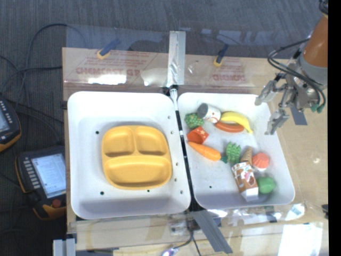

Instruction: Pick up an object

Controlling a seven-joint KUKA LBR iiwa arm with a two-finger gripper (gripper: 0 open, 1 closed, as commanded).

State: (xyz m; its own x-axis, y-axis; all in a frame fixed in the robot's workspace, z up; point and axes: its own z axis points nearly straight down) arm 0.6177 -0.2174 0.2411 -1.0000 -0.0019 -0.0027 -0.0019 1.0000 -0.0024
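Gripper (272, 111) sat over the right bin's (277, 193) 2 o'clock corner, fingers spread wide, nothing between them. Nearest candidate was the banana (237, 119), lying toward 8–9 o'clock from the gripper, just beside the red sausage (229, 126), long axis roughly 10-to-4. Carrot (204, 151), milk carton (245, 179) and green ball (266, 185) were farther off. Yellow tray (137, 157) sat in the left bin (80, 196). My read: short move toward 8 o'clock, jaws across the banana's axis.

Glossy white plastic bins (80, 143) hold a matt yellow plastic tray (137, 156).
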